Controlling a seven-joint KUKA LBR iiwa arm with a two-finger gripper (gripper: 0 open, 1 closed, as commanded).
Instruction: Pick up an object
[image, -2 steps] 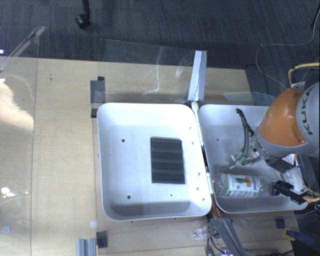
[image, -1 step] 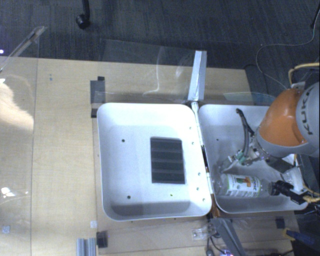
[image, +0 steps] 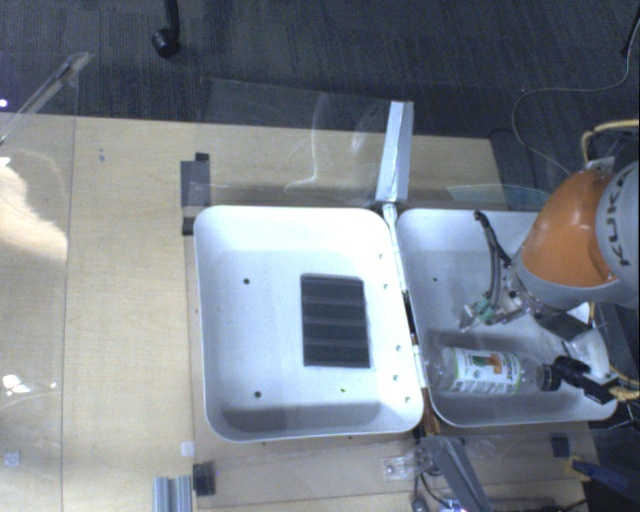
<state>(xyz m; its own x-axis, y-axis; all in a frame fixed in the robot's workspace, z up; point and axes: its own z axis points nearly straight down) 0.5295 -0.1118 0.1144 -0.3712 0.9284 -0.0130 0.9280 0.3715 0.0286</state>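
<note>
A bottle (image: 480, 370) with a green-and-white label and a black cap lies on its side along the near wall of the right bin (image: 440, 250). My gripper (image: 483, 313) hangs low over that bin's middle, just above and beyond the bottle, reaching in from the right under the orange wrist band (image: 565, 240). A small greenish bit shows at the gripper's tip; I cannot make out what it is. A dark ribbed rectangular pad (image: 335, 320) lies flat in the middle of the left bin (image: 230, 300).
A metal divider post (image: 395, 160) stands behind the seam between the two bins. Cables trail from the arm over the right bin's far side. Wooden bench top (image: 110, 330) stretches to the left.
</note>
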